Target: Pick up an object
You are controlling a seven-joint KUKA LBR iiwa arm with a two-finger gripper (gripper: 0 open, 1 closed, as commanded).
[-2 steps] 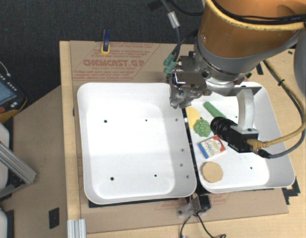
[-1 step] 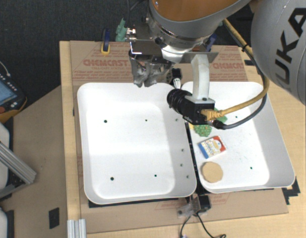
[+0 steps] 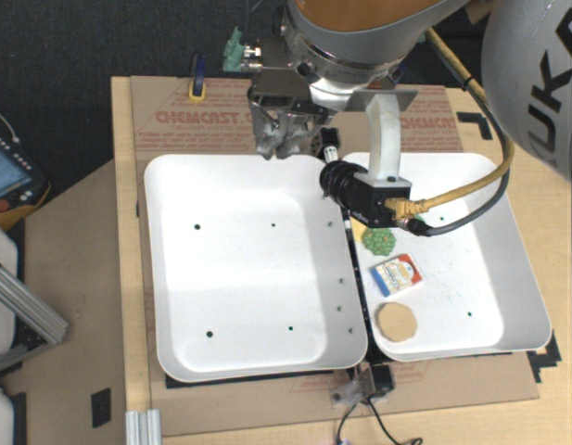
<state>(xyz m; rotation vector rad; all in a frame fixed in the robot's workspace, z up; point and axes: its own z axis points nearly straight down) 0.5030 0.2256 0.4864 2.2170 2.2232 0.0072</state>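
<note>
I've got the gripper [image 3: 284, 142] parked over the left bin's [image 3: 174, 248] far edge, jaws unreadable from here, well apart from the green ball [image 3: 379, 241], packet [image 3: 397, 274] and disc [image 3: 396, 322] clustered in the right bin [image 3: 489, 248].

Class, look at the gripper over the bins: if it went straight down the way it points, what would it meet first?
Probably the back rim of the left bin, since the gripper hangs above that edge. Depth is unclear, so it might land just behind, on the cardboard.

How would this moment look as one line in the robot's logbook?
gripper: above left bin's far rim, holding nothing seen | right bin: green object, small packet, tan disc
</note>
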